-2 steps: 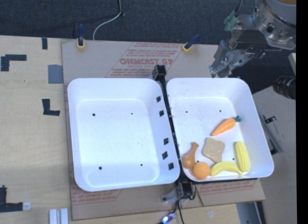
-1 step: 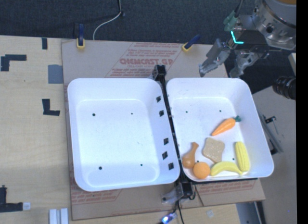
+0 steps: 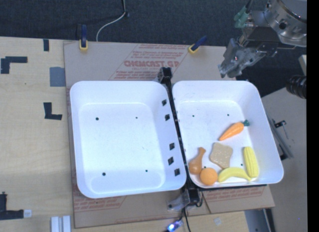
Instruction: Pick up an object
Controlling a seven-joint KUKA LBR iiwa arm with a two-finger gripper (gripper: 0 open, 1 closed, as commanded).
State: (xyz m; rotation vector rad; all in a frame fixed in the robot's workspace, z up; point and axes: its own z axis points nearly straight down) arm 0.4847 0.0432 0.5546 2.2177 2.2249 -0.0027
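Beside the carrot (image 3: 232,131) lie bread (image 3: 221,155), corn (image 3: 250,162), banana (image 3: 233,174).

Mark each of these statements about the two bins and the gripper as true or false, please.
1. The carrot lies in the left bin. False: it lies in the right bin.
2. The banana lies next to the corn. True.
3. The gripper holds the orange. False: it hangs above the right bin's far edge, and the orange lies in the bin.
4. The bread slice lies among the other food items. True.
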